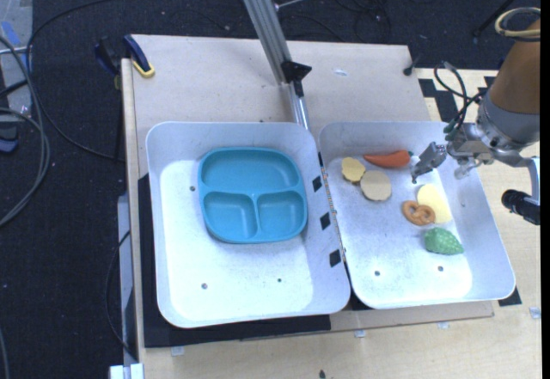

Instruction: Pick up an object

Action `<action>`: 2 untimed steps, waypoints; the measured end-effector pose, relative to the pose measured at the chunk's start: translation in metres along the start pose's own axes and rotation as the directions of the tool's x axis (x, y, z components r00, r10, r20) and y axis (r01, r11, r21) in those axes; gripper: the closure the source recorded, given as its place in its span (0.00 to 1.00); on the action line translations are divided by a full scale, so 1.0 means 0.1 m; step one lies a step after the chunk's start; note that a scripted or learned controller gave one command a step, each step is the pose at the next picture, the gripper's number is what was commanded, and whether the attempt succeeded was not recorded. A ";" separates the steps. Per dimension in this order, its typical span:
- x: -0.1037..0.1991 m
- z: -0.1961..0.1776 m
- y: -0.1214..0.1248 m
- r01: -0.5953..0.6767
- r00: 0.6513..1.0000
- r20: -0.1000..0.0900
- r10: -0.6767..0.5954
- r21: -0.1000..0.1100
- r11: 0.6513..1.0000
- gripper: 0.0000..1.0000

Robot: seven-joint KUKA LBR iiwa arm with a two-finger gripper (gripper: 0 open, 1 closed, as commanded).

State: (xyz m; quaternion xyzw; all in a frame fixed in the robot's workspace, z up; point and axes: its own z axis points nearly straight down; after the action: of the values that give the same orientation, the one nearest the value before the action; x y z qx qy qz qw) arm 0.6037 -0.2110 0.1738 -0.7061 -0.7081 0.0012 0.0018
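In your right bin (pixel 481 278), a green toy (pixel 443 241) lies nearest the front edge, then a pretzel (pixel 418 213); farther back a carrot (pixel 388 158). Gripper (pixel 427 164) hovers over the back-right corner, jaws spread, pinching nothing

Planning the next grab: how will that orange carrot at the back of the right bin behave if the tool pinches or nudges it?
The carrot looks long, tapered and rounded, so a nudge would probably roll or swing it. It looks smooth, maybe plastic, so likely light and somewhat slippery. Pinching across its narrow width seems safer than along its length.
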 end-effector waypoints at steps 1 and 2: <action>0.02 0.65 -0.01 -0.002 1.000 0.000 0.002 0.001 1.000 0.00; 0.02 0.79 0.01 -0.002 1.000 0.005 0.002 -0.009 1.000 0.00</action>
State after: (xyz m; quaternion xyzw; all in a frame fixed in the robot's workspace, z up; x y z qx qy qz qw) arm 0.6044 -0.2089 0.0944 -0.7067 -0.7075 -0.0002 -0.0033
